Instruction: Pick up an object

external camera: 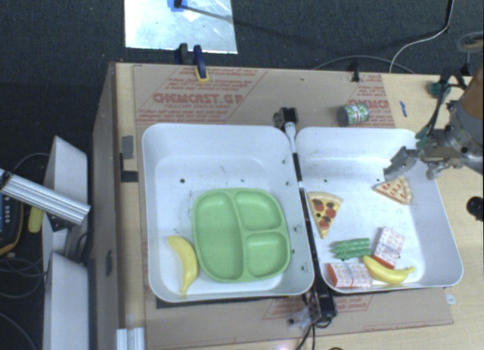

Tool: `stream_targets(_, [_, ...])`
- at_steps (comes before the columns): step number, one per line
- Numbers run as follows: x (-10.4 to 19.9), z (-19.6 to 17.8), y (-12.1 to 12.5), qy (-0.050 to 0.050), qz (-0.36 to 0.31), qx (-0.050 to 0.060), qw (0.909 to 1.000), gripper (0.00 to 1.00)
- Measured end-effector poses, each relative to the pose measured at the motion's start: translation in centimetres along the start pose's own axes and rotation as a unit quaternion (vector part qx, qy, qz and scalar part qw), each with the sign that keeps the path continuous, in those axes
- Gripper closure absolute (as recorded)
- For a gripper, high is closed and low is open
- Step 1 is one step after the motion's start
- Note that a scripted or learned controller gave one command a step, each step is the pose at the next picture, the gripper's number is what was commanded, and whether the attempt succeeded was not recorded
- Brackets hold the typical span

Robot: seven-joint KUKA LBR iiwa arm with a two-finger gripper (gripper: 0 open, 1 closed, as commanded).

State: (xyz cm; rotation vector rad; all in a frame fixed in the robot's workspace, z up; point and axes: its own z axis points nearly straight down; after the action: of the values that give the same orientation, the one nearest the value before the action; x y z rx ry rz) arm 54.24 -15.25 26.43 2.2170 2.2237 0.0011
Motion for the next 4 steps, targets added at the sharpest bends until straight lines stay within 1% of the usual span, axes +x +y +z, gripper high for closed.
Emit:
stream_targets(1, [-5.4,13.9,2.5,0.001,0.001,0.002,1.0,0.0])
stream_targets(2, [-5.4,12.7,2.8,-0.001,0.001,-0.001,1.0,1.0])
stream_targets(3, [-5.4,8.7,12.7,-0.001,-0.001,-0.002,1.0,1.0])
stream_targets(4, [-5.4,2.6,12.7,-0.001,-0.001,-0.002,1.0,1.0])
